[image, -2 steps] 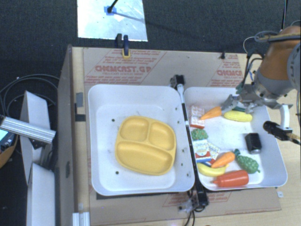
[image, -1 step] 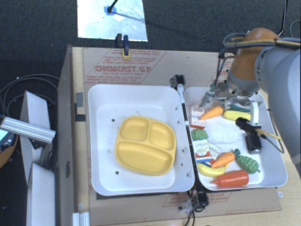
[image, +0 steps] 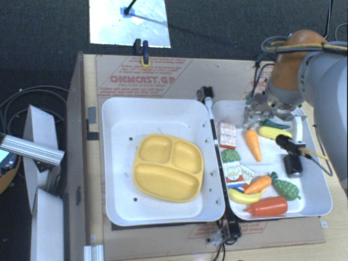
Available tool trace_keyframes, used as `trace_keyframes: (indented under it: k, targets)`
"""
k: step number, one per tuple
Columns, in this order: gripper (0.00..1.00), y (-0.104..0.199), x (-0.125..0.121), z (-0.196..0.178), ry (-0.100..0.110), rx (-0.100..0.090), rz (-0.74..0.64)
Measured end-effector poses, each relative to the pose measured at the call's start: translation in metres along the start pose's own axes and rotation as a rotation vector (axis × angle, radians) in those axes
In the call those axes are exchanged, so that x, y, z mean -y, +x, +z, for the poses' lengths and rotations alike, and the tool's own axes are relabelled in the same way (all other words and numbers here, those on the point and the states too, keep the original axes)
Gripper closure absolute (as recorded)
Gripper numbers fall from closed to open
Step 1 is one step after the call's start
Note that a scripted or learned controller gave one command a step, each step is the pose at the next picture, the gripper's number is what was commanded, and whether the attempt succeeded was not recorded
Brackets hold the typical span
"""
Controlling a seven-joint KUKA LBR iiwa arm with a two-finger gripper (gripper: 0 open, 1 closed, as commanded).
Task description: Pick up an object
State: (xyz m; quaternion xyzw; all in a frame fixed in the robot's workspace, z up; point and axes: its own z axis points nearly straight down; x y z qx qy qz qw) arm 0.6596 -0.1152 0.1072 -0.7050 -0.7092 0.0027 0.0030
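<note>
Carrot (image: 253,144) lies just below the jaws (image: 255,119) in the right bin (image: 321,200); their state cannot be told.

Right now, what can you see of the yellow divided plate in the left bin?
The yellow divided plate is a rounded-rectangle tray, apparently matte plastic, with three compartments: two smaller ones along the far side and one long one along the near side. All three hold nothing. It lies flat, right side up, turned slightly askew, roughly in the middle of the left bin, resting on the bin's floor. Nothing else touches it; the gripper is over the right bin.
</note>
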Motion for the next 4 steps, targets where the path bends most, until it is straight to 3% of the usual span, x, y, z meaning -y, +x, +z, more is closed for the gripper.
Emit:
trace_keyframes:
  k: [1, 2, 3, 4]
  targets:
    - [0.0, 0.0, 0.0, 0.0, 0.0, 0.0, -0.001]
    - [0.0, 0.022, 0.036, 0.019, -0.028, 0.006, 0.008]
    - [1.0, 0.023, 0.036, 0.012, -0.019, 0.001, 0.006]
    - [1.0, 0.09, 0.055, -0.078, -0.009, -0.002, -0.005]
